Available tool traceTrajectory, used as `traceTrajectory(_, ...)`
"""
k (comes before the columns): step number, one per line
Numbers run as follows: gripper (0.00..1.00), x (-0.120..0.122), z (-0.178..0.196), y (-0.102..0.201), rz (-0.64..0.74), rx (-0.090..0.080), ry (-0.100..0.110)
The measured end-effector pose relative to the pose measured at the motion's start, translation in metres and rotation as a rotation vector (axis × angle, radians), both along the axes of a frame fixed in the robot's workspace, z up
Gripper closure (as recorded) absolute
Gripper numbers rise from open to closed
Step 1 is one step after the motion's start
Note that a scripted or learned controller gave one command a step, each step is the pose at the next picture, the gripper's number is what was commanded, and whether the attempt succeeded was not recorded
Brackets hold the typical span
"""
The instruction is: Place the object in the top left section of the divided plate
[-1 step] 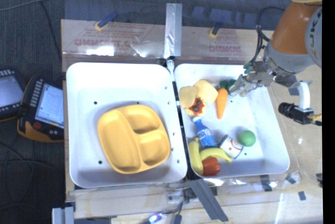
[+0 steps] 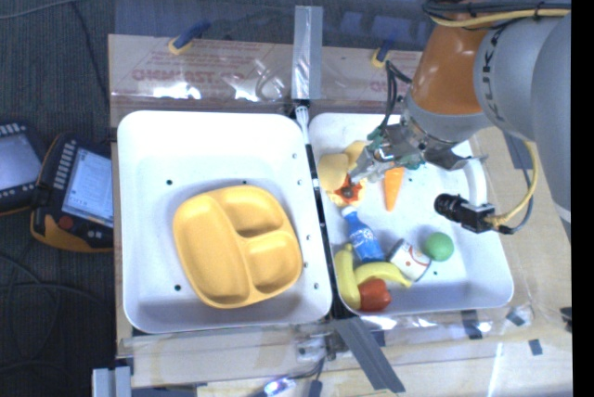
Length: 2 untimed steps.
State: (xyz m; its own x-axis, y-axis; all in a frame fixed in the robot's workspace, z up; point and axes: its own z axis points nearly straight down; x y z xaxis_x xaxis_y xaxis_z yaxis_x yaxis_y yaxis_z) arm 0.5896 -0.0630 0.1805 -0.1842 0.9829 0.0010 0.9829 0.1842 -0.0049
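The gripper [image 2: 371, 165] hangs over the right bin [image 2: 483, 284], just right of the yellow divided plate [image 2: 237, 242]; its opening cannot be told. Probably targeting the toy carrot [image 2: 393, 188] beside it, it should descend squarely and close firmly.

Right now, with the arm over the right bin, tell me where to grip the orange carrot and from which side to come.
Take the orange toy carrot across its thick upper half, coming straight down from above. It lies flat on the floor of the right white bin, with the wide end toward the gripper and the tip pointing to the bin's front. Bare floor on both long sides leaves room, so close across its width.
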Motion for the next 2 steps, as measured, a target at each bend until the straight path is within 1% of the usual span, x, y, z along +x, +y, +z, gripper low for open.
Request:
traceTrajectory(1, 1.0, -0.077, 0.009, 0.003, -0.026, -0.002, 0.001)
traceTrajectory(2, 1.0, -0.097, 0.0, 0.019, 0.04, -0.001, 0.001)
